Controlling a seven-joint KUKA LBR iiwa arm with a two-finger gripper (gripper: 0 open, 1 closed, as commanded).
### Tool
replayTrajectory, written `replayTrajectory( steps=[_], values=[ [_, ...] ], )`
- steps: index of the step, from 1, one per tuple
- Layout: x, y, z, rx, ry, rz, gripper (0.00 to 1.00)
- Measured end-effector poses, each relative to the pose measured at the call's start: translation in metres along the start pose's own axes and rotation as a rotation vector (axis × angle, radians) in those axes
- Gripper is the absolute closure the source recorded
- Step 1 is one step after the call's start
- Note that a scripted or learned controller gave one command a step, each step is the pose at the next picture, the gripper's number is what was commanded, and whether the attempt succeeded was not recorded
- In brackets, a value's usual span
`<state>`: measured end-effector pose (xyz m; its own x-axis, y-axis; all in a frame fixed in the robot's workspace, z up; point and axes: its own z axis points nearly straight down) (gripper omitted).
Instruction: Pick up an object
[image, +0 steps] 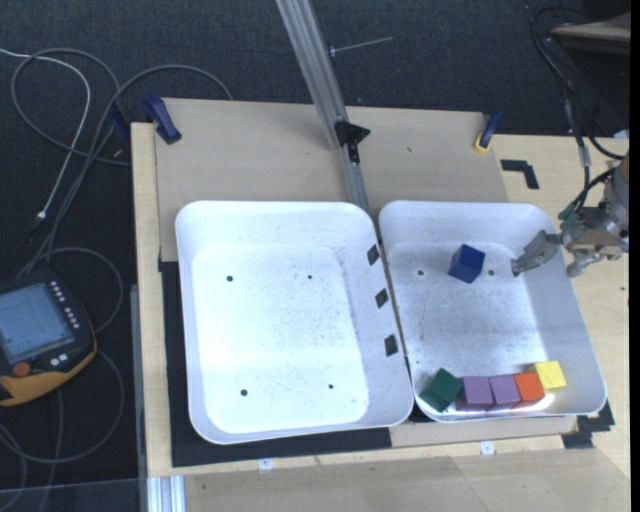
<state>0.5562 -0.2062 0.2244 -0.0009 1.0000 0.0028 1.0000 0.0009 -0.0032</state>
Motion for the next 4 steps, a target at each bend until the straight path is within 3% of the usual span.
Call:
replayTrajectory(
  steps=[1,2,3,4],
  values=[
    [0.066,0.03,0.12,0.006,0.003,-0.004,0.0],
    [0.071,0.12,0.124,-0.011,-0.004,-0.004,0.0],
    [0.039,0.078,0.124,0.002,-0.002,0.004,0.0],
    [0.041,0.08,0.113,-0.002,-0.003,-0.001,1.0]
  ],
)
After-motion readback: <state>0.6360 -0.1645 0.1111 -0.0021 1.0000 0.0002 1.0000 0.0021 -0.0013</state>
